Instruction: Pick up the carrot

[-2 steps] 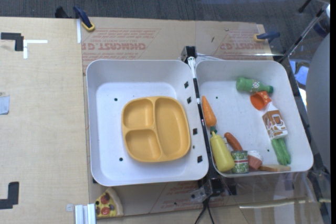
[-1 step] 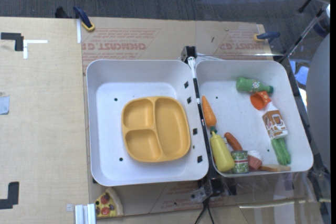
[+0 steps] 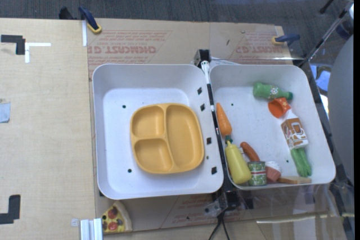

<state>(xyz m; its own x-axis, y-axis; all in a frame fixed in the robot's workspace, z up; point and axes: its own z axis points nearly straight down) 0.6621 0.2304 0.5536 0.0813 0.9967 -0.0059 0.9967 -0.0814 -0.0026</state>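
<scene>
While the arm sits off to the right, blurred at the frame edge, the small orange plastic carrot [image 3: 223, 119] lies untouched in the right white plastic bin [image 3: 304, 82].

Carrot lies lengthwise against the bin's left wall, tip toward the back, just behind the yellow squeeze bottle [image 3: 236, 162], so likely only its right side gives the end effector room. Can't tell end effector state. Other toys crowd the right bin: red sausage [image 3: 250, 151], green can [image 3: 257, 173], green bottle [image 3: 271, 91], a carton [image 3: 293, 132]. Left white bin [image 3: 107, 121] holds a yellow three-compartment plate [image 3: 167, 137], centred, probably a drop-off target. Both bins sit side by side on the counter [image 3: 39, 121]. Pick not yet started, judging by layout.
</scene>
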